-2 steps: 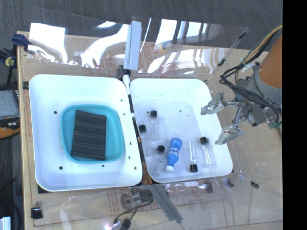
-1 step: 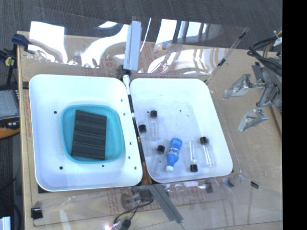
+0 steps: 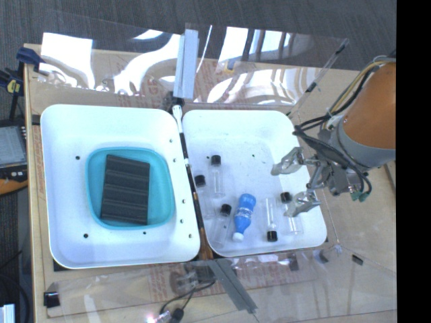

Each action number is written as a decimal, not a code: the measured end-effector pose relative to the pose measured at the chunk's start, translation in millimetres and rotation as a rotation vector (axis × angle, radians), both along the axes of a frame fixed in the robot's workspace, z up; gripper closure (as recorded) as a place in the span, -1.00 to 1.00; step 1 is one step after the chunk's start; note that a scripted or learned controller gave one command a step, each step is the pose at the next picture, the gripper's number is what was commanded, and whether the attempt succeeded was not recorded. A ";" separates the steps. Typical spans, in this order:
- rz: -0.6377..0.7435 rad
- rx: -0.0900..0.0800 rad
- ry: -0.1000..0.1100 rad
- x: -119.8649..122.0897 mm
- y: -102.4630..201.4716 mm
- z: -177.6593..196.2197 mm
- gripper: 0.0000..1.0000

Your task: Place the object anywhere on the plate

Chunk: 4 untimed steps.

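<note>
A light blue plate (image 3: 161, 180) lies in the left bin (image 3: 60, 140), and a dark ribbed rectangular block (image 3: 125, 189) rests on it. In the right bin (image 3: 242, 130) lie a small blue and white bottle (image 3: 244, 214) and several clear vials with black caps (image 3: 215, 170). My gripper (image 3: 291, 186) hovers over the right side of the right bin, open, its two fingers spread wide with nothing between them. One fingertip is near a black-capped vial (image 3: 285, 198). The bottle is to the left of the gripper.
A clear plastic wall (image 3: 269, 59) stands behind the bins, with a grey upright post (image 3: 186, 62) between them. Cables (image 3: 337, 116) hang by the arm's wrist at the right. Loose wires (image 3: 182, 281) lie at the bench front.
</note>
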State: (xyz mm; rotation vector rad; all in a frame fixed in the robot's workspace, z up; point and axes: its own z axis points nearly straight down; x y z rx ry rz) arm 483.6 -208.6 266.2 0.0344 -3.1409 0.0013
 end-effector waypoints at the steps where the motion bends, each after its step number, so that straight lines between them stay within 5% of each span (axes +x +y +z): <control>1: 0.013 0.003 0.002 4.6 44.6 -126.4 -1.00; 2: 0.069 0.001 -0.002 1.7 -2.0 -78.8 -1.00; 4: -0.109 -0.003 -0.005 -1.0 -2.6 178.5 -1.00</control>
